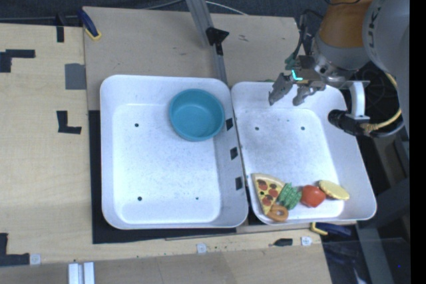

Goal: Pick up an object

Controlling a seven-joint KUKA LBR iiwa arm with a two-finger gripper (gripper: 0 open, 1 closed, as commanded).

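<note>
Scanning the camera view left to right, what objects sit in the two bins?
Round blue bowl in the left white bin, then in the right white bin: toy pizza slice → green toy vegetable → red toy tomato → yellow toy piece.

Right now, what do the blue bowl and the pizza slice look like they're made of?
Blue bowl: probably plastic, judging by its even colour and smooth, dull surface. Pizza slice: looks like toy food, likely plastic or rubber, with flat bright colours; too small to be sure.

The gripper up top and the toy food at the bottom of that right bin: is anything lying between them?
No. In the camera view, bare white bin floor stretches between the open gripper and the toy food, from the pizza slice across.
</note>
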